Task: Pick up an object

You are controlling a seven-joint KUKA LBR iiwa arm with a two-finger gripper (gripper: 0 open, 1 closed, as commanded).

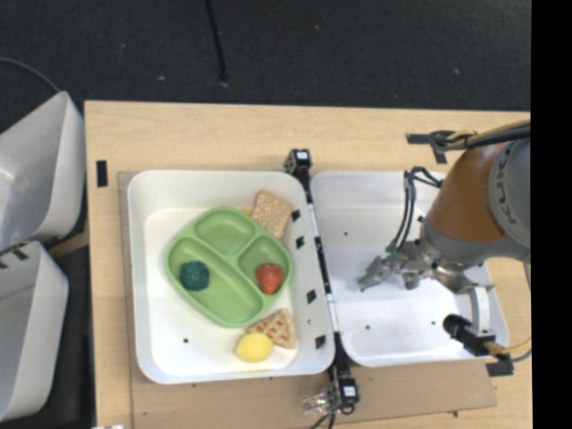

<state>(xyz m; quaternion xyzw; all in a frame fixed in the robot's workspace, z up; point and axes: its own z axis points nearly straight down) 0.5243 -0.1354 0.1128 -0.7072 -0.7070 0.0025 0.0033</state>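
My gripper (386,273) hangs over the middle of the right bin (357,206), its tip pointing left, with bare white floor under it. The objects all lie in the left bin (143,275). A green divided plate (223,231) holds a dark teal round piece (194,275) in its left compartment and a red strawberry (270,278) in its right one. A tan cracker (271,211) leans at the plate's upper right. Below the plate lie a pizza slice (282,329) and a yellow lemon (254,348).
A black-clipped divider (317,266) separates the two bins. The grey arm with its orange band (474,195) covers the right bin's right side. White containers (31,186) stand off the bench at the left. Cables (469,333) trail near the right bin's lower right corner.
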